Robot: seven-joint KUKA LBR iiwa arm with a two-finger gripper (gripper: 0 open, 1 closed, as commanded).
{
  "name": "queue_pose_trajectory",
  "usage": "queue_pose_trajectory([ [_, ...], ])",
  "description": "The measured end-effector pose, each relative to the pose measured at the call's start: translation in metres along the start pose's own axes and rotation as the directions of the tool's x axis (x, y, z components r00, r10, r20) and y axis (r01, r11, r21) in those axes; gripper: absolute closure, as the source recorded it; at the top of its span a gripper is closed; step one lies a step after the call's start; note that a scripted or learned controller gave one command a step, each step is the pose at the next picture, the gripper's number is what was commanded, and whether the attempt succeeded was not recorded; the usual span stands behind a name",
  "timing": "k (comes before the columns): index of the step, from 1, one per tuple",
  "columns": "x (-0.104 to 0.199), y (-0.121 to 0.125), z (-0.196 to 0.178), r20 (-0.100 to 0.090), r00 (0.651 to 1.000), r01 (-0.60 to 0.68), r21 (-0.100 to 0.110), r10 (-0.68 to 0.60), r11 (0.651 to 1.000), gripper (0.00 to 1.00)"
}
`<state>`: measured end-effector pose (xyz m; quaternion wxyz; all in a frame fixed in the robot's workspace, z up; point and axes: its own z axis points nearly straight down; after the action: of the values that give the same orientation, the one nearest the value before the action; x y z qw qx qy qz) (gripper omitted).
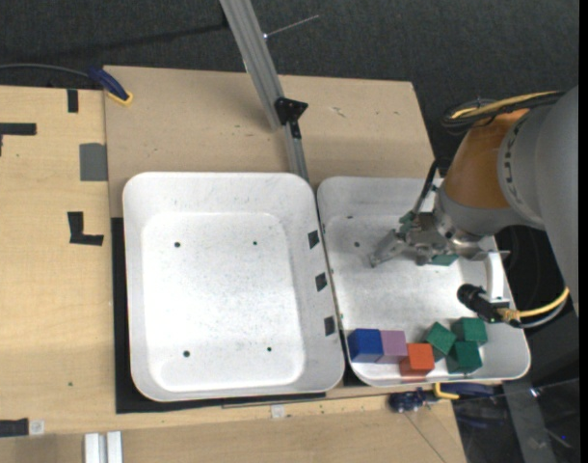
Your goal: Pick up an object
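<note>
Gripper [383, 256] low over bare floor of right bin [371, 196], nothing between fingers; open or clenched, cannot tell. Blocks clustered along near wall, well apart from gripper: blue block [365, 343], purple block [393, 342], orange block [419, 357], green blocks [457, 343]. Left bin [135, 201] adjoins on desk [43, 258]. Judgement: pick not yet made; wall-hugging cluster hampers approach.

The bins [222, 186] look like matt, speckled white plastic; the bench [43, 287] is pale, smooth wood; the blocks [421, 357] seem matt, perhaps foam.
</note>
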<state>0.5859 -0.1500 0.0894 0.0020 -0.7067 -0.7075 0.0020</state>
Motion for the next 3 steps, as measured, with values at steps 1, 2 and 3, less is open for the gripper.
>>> queue_pose_trajectory([
  [1,0.001,0.001,-0.012,-0.001,1.0,0.002,-0.002,-0.002,1.0,1.0],
  [2,-0.002,-0.008,-0.067,0.001,1.0,-0.001,-0.009,0.001,1.0,1.0],
  [3,0.007,0.0,-0.121,0.001,1.0,0.002,-0.011,-0.002,1.0,1.0],
])
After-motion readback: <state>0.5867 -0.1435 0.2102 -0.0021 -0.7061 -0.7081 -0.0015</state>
